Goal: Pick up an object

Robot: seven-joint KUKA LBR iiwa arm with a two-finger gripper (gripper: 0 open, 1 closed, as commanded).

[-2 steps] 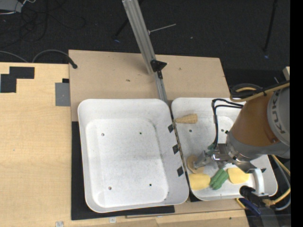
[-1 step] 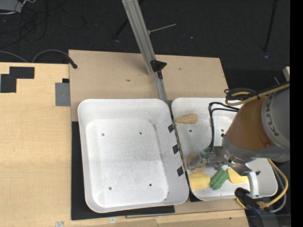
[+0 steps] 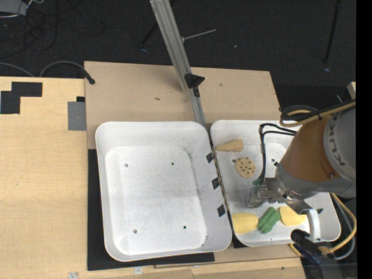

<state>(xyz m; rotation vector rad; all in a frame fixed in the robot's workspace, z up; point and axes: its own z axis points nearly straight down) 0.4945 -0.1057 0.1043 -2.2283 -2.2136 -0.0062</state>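
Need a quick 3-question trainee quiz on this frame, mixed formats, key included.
1. True or false: the tan cone-shaped piece lies in the right white bin.
2. Which sits between the two yellow pieces? A) green piece B) round spotted cookie C) cone
3. Fill in: the pincer hangs over the ___ bin.

Key: 1 true; 2 A; 3 right.
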